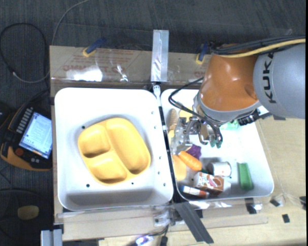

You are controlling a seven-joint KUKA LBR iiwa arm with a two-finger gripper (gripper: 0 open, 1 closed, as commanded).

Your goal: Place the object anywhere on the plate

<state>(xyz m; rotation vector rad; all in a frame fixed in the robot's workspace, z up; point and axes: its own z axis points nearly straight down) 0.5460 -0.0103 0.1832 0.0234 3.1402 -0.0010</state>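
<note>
Yellow plate (113, 150) in the left bin, gripper (197, 135) low over the right bin.
Whether the gripper is wide, narrow or holding anything cannot be told. A carrot (189, 161) lies just below it, long axis slanting down-right; a carton (211, 181), a green block (244, 173) and a purple piece (195, 150) crowd close. The plate lies well left, across the bin walls.

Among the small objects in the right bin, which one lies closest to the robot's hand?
The orange carrot. It lies just below the hand, nearer than the green block at the bin's right side or the small carton further down.
</note>
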